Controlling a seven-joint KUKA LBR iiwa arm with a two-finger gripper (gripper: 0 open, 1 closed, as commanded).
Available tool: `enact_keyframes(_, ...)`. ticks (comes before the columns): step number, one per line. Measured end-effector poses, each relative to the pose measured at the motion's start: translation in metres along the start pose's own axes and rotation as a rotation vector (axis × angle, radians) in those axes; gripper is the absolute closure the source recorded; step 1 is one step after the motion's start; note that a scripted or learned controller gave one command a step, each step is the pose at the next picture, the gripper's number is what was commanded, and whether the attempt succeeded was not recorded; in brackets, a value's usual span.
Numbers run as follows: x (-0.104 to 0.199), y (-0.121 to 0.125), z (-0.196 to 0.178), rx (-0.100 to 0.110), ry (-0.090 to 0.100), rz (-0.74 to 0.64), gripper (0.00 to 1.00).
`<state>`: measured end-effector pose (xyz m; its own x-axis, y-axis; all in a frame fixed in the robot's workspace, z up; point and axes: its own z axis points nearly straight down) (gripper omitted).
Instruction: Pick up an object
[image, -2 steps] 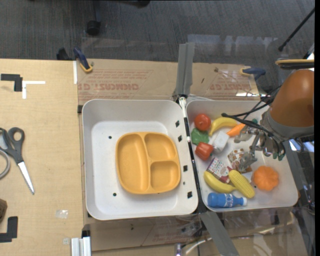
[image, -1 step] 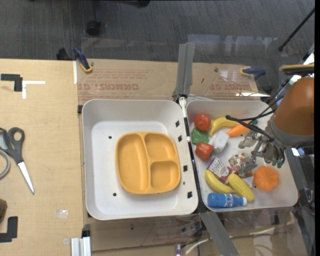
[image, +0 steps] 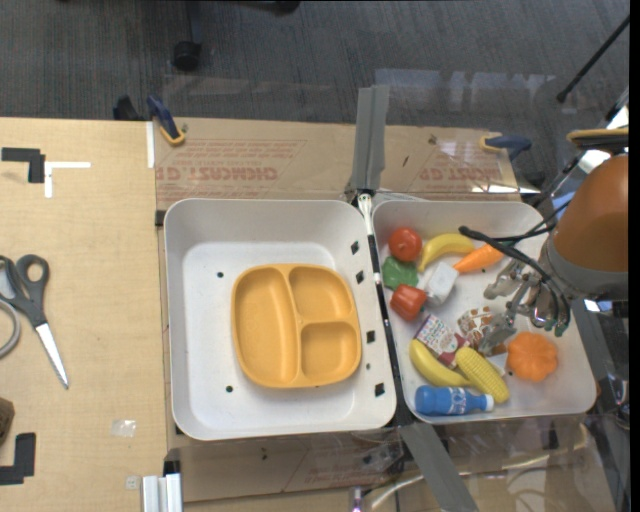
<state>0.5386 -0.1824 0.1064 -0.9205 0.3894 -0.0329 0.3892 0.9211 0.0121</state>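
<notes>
Metal fingers of the gripper (image: 500, 322) are hanging spread and gripping nothing just above the small packet (image: 478, 326), beside the orange (image: 532, 356), lining up for 1 pick.

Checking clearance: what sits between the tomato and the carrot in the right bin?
In the camera view, a banana lies between the tomato and the carrot, curving over a white block.

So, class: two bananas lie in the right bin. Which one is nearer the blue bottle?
The lower banana, lying beside the corn cob just above the blue bottle; the other banana lies near the tomato.
</notes>
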Motion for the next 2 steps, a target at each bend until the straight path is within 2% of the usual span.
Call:
enact_keyframes(1,0.012,-0.013,-0.001,0.002,-0.004,0.088,0.0)
enact_keyframes(2,0.01,-0.041,0.0,0.002,0.004,0.112,0.0)
